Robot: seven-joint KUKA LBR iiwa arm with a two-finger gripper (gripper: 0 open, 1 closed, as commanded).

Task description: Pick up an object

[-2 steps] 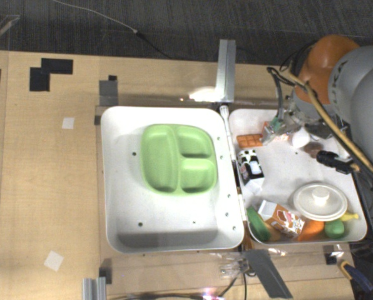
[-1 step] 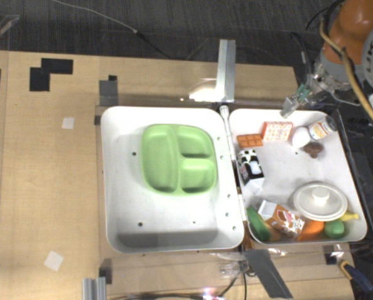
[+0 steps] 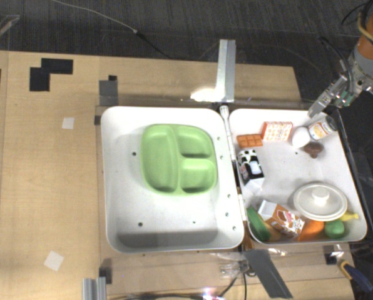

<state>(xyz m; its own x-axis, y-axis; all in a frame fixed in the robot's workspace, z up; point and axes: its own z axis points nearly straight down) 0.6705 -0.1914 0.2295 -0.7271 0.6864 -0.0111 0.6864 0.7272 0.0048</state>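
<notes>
Objects: lying nearly all in the right bin, crowding its near end and its far end. Gripper: hanging over the far right corner of that bin, slanting down toward the left from the grey arm reaching in at the upper right; whether apart or together, not telling from this slant (too small and too thin against the dark floor). Holding nothing that is showing. Lying just below the tip, close but not plainly touching: a small white jar with a yellowish label, tipped on its side, with a white cap at its left end. Sitting just beside the jar, toward the camera: a small brown lump. Resting to the left along the far wall: an orange and white box, then an orange block, and nearer the camera a black and white packet leaning close to the divider. Standing upright near the front right: a white lidded bowl. Packing the front edge, left to right: a green vegetable, a brown snack pouch, an orange carrot, a green ball and a yellow banana peeking past the bowl. Lying well apart, in the left bin: a green divided tray, sitting slightly askew.
</notes>
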